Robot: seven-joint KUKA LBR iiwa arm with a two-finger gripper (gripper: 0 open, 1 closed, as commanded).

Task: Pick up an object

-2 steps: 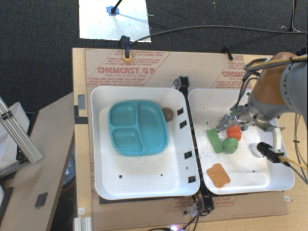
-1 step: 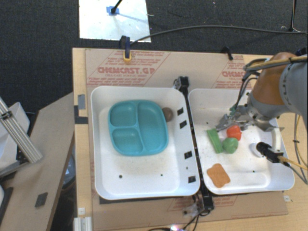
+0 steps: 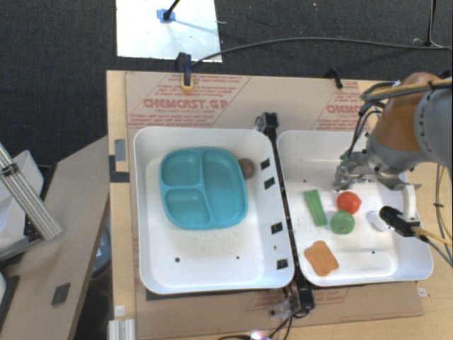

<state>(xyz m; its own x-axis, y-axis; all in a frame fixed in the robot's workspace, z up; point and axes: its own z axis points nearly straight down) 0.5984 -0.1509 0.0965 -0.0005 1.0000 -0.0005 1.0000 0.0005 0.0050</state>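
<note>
Left bin [image 3: 152,261]: teal divided plate [image 3: 203,188] near rear-left corner; small brown ball [image 3: 246,167] touching its right rim. Right bin [image 3: 410,268]: green stick [image 3: 315,207] by left wall, long axis running front to rear, tilted slightly left at top. Orange flat piece [image 3: 321,258] near front edge. Red ball [image 3: 348,202] above green ball [image 3: 342,222], touching. Gripper [image 3: 343,181] just above red ball; fingers' state: cannot tell.
</note>
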